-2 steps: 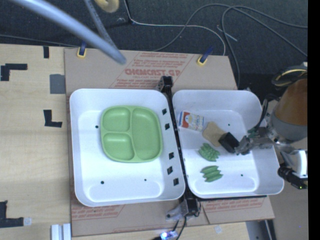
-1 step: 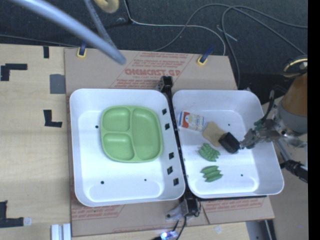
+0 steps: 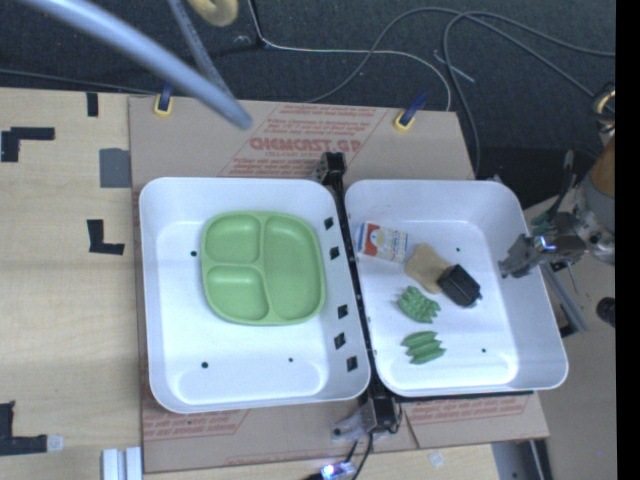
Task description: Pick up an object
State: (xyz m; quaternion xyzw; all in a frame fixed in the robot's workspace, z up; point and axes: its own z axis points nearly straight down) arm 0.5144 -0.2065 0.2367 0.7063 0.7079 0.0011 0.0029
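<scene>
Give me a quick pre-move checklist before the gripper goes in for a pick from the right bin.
1. Objects present in the right white bin: ok.
2. Gripper position: at the right bin's right rim, not yet over any object: not ok.
3. Gripper carrying nothing: cannot tell.
4. Brown block with black cap separated: not ok, touches the white printed carton.
5. Two green pea pods lie apart from each other: ok.
6. Green divided plate sits in the left bin, out of the way: ok.
</scene>
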